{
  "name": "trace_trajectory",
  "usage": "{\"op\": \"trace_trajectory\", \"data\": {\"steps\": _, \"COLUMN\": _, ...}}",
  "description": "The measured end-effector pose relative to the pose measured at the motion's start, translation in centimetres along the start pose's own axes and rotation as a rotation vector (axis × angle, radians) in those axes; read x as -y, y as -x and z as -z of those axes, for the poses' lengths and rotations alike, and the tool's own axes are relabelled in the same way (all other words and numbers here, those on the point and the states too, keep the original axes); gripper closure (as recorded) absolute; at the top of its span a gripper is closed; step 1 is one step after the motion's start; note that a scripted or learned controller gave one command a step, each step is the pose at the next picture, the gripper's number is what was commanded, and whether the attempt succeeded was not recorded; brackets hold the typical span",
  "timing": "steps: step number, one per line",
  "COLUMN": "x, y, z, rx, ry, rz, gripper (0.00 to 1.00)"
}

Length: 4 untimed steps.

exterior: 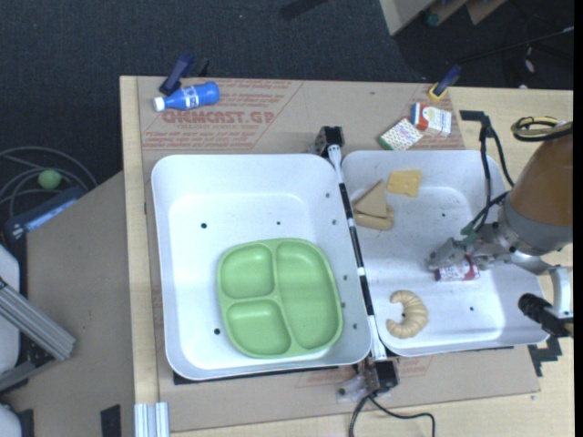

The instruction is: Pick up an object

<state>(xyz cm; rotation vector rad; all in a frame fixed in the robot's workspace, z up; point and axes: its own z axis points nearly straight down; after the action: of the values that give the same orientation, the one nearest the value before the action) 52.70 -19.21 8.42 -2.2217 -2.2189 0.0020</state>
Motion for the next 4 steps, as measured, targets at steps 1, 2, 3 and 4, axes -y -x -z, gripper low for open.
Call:
{"op": "trace_trajectory", "data": {"steps": 1, "x": -0.1, "y": -0.1, "z": 1.0, "rx": 0.0, "ry": 0.003, "rz": 0.0, "gripper": 1.0}}
{"op": "trace_trajectory", "data": {"steps": 2, "x": -2.1, "y": -7.3, "z": 2.7, "rx": 0.0, "ry": 0.004, "rz": 0.003, "gripper": 1.0}}
{"op": "trace_trajectory", "data": {"steps": 3, "x": -1.1, "y": -12.1, "z": 10.6, "rx": 0.0, "ry": 0.003, "rz": 0.002, "gripper": 1.0}}
{"op": "trace_trajectory", "data": {"steps": 4, "x": -4.1, "y": -16.6, "z": 10.4, "rx": 0.0, "ry": 0.003, "rz": 0.002, "gripper": 1.0}}
